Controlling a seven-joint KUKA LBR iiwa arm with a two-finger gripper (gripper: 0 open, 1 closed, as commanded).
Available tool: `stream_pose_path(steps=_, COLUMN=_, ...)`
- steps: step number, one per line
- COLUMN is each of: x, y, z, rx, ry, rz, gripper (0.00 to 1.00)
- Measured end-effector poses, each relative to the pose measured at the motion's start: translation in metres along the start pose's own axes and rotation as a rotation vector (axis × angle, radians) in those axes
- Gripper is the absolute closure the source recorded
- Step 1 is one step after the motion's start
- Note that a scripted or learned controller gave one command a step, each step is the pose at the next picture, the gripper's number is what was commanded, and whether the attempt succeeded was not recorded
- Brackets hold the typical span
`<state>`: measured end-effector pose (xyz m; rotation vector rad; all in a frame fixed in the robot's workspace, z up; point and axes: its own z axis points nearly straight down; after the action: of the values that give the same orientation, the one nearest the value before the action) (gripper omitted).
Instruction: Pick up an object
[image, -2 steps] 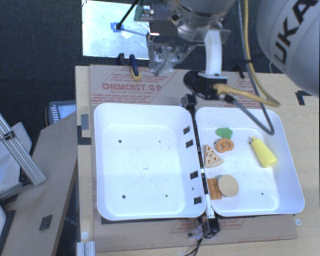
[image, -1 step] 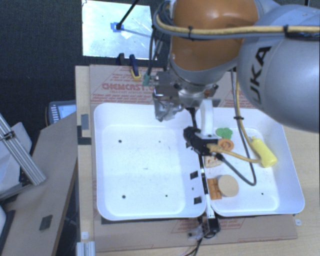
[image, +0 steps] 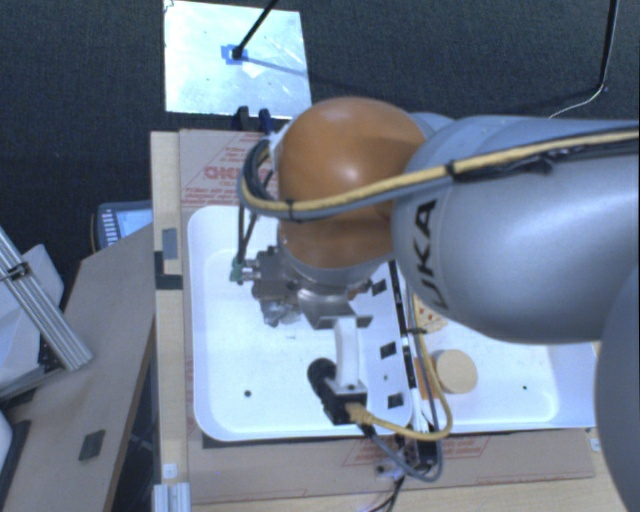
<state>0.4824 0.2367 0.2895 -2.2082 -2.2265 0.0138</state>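
One camera sits above the bench and looks down on it at a slant, the near edge along the bottom of the frame and dark floor beyond the top. It stands close: the arm, reaching in from the right, looms large under the lens and covers much of the bin.

1. The arm covers much of the white bin and runs off the right edge.
2. A tan disc is partly hidden behind the arm.
3. A red-marked item is too covered to identify.
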Motion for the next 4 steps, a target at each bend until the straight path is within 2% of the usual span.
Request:
stream_pose_path(steps=1, x=-0.07, y=0.049, z=0.042, rx=-0.009, ry=-0.001, rz=0.015, gripper=1.0)
stream_pose_path(steps=2, x=-0.041, y=0.032, z=0.206, rx=0.003, ry=-0.001, rz=0.007, gripper=1.0)
stream_pose_path(steps=3, x=-0.042, y=0.036, z=0.187, rx=-0.008, ry=0.003, rz=0.01, gripper=1.0)
stream_pose_path(steps=4, x=0.0, y=0.046, z=0.11, rx=-0.016, ry=0.006, rz=0.002, gripper=1.0)
